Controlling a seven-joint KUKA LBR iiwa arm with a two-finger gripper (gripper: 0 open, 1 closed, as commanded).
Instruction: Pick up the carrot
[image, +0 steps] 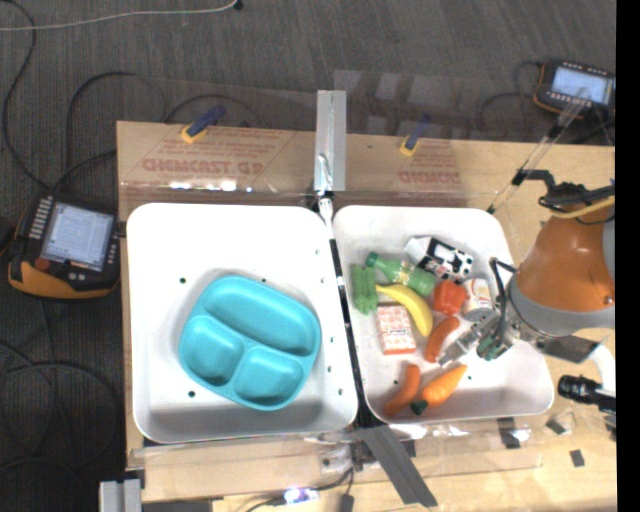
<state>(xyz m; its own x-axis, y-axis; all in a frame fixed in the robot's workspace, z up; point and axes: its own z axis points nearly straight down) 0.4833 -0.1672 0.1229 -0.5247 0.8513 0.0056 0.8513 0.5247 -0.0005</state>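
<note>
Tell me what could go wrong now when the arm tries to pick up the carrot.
1. The carrot lies beside another orange piece near the right bin's front wall, so the gripper may grab the wrong one.
2. A third orange piece lies right next to the gripper and could be nudged or picked by mistake.
3. Closeness to the wall may block a clean grasp.

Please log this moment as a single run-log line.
claw: over right bin | carrot: lying in bin, not held | tray: left bin
</note>
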